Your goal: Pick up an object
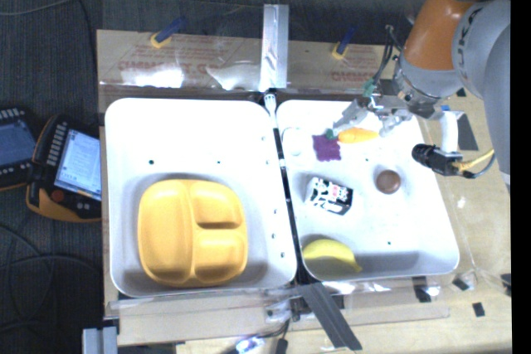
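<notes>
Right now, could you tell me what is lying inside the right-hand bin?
The right-hand bin holds a purple piece, an orange piece, a black-and-white packet, a brown ball and a yellow banana. The gripper covers part of its far edge.

Bench [116, 62] bears two white bins [191, 116], side by side.

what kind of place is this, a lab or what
Most likely a robotics lab test bench: a grey and orange robot arm reaches over two white bins of small test objects, and a teach pendant with loose cables lies on the carpet.
</notes>
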